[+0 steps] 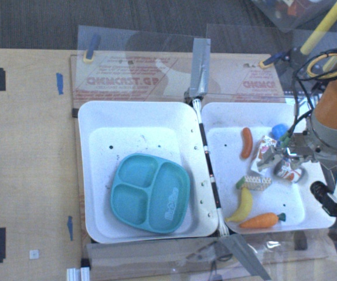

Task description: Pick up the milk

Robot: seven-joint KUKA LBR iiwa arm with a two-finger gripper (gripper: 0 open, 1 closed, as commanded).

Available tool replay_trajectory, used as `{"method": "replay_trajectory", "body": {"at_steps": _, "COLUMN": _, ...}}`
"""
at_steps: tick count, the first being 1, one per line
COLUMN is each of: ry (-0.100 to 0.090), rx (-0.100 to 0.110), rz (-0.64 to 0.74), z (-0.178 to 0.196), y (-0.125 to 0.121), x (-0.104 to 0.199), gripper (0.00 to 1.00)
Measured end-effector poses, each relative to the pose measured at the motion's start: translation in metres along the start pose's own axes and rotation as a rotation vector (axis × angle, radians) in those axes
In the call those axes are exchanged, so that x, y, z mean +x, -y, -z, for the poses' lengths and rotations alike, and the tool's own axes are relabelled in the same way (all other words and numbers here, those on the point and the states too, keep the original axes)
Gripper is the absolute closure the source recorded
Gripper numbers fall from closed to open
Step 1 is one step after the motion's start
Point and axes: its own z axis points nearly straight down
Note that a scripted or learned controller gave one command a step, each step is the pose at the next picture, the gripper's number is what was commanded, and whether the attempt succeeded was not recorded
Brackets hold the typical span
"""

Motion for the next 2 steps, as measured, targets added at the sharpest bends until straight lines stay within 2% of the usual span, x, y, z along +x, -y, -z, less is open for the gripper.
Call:
{"method": "replay_trajectory", "body": {"at_steps": 1, "ry": 0.002, "rx": -0.005, "rz": -0.073, "z": -0.074, "y": -0.064, "x": -0.043, "gripper": 0.0}}
{"method": "replay_trajectory", "body": {"at_steps": 2, "ry": 0.006, "rx": -0.014, "rz": 0.158, "z": -0.123, "y": -0.103, "x": -0.042, "gripper": 0.0}}
